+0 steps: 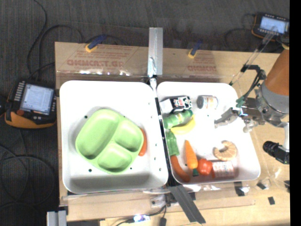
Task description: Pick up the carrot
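Carrot point(189, 155) lying near-vertical, tip toward top

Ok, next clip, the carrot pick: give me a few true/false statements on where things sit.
1. The carrot lies in the right bin. True.
2. The green divided plate sits in the right bin. False: it is in the left bin.
3. The gripper holds the carrot. False: it hovers up and to the right of the carrot, apart from it.
4. A croissant lies to the right of the carrot in the same bin. True.
5. The carrot rests on the green plate. False: it lies on the right bin's floor.
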